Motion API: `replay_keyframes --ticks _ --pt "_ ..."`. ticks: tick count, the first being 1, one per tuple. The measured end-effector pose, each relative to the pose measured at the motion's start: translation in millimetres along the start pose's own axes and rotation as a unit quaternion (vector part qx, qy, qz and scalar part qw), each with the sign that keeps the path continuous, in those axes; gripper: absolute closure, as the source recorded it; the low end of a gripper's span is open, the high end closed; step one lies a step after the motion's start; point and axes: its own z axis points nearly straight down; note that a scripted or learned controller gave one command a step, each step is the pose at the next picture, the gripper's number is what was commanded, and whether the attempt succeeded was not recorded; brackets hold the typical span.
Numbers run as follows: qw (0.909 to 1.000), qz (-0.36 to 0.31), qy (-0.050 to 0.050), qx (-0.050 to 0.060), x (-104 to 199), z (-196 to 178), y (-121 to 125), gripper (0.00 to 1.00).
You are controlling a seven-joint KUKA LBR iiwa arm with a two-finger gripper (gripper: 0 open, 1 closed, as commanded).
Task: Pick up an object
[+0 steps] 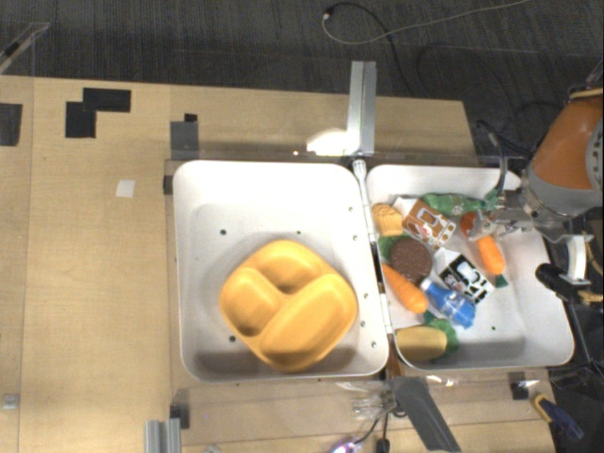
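The end effector [498,213] hangs low over the right bin [543,343], its state impossible to tell, apparently poised to grab from the toy food heaped just beside it, an orange carrot [490,255] nearest, just below it.

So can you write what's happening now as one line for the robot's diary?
arm: over right bin | gripper: above toy food pile | nearest: orange carrot | left bin: yellow divided dish
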Motion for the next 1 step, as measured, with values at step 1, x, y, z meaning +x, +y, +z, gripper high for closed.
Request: replay_keyframes --ticks 1 --pt "0.9994 0.034 0.000 0.006 48.7 -89.5 -8.9 1.00"
